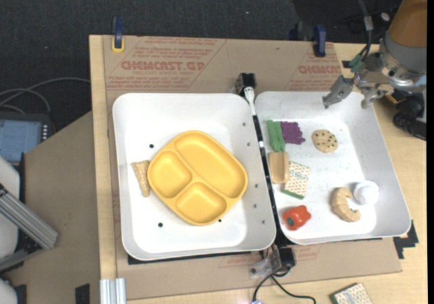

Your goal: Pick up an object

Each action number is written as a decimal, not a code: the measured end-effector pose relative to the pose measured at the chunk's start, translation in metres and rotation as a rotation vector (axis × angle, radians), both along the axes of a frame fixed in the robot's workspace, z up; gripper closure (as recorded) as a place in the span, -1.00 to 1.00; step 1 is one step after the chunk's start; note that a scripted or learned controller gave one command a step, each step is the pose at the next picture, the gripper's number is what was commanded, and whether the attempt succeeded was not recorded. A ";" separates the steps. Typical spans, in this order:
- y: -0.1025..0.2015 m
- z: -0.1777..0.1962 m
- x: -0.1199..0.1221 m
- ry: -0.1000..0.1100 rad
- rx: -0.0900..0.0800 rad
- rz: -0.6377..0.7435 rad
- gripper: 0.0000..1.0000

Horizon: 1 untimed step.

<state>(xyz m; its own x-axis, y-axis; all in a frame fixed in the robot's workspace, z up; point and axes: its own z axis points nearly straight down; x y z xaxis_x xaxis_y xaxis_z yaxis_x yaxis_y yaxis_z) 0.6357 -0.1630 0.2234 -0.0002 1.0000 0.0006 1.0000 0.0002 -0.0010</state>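
Note:
My gripper hangs over the far edge of the right bin, open, with nothing between its two fingers. Below it in that bin lie a chocolate-chip cookie, a purple bunch of grapes, a green strip, a tan stick, a patterned cracker, a red pepper, a tan ring-shaped pastry and a small white piece. The cookie is the closest item to the gripper, a little nearer the camera and to its left.
The left bin holds a yellow divided plate and a tan cracker piece at the plate's left. A black rail runs between the bins. Blue clamps hold the brown board at the back.

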 end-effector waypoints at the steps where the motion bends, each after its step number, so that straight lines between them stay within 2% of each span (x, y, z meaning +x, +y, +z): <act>1: 0.059 -0.119 0.030 0.008 0.003 0.006 -1.00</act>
<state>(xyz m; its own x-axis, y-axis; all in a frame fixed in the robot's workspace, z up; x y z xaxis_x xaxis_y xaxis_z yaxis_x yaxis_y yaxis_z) 0.6659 -0.1036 0.1044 -0.0066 1.0000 0.0039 0.9999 0.0066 -0.0086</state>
